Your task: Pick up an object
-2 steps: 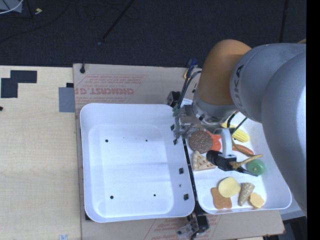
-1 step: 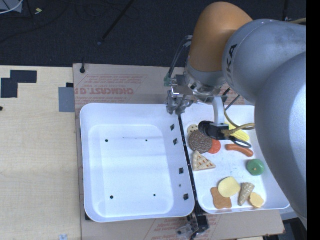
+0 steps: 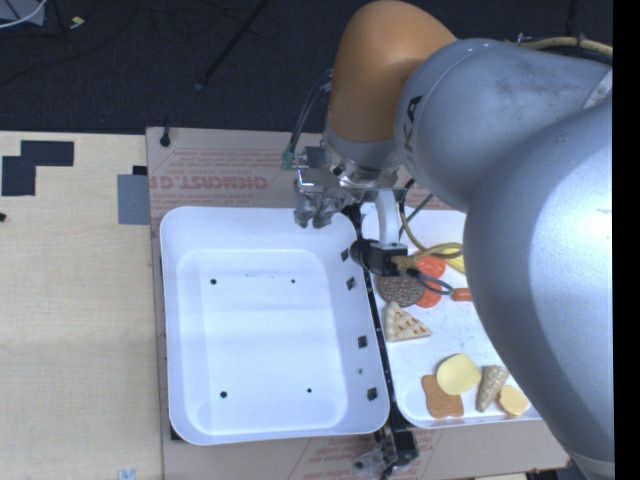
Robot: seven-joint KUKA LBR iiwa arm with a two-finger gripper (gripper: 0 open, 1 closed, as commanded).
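Toys for me to pick lie in the right bin (image 3: 450, 423), and I think they are all small, light and hard, like plastic play food. Nearest to me is a brown piece (image 3: 441, 400) with a round yellow disc (image 3: 458, 373) lying partly on top of it. Just beside them are a tan cone (image 3: 490, 386) and a small yellow bit (image 3: 513, 400). The disc looks smooth, so I guess it could slip. I would take it by its two edges and squeeze gently. A bit farther back is a cracker (image 3: 404, 324), a flat triangle with dots on it. It lies flat on the floor of the bin, so I think it would be hard to get under. Behind it is a dark brown cookie (image 3: 400, 290), then some orange sticks (image 3: 432, 266) and a yellow curve (image 3: 450, 253), all close together. These are crowded, so I might bump one while going for another. The left bin (image 3: 172, 318) sits beside them. Farthest back is my gripper (image 3: 316, 212), hanging over the far edge of the left bin, well apart from the near toys. I cannot tell if it is spread or pressed together.
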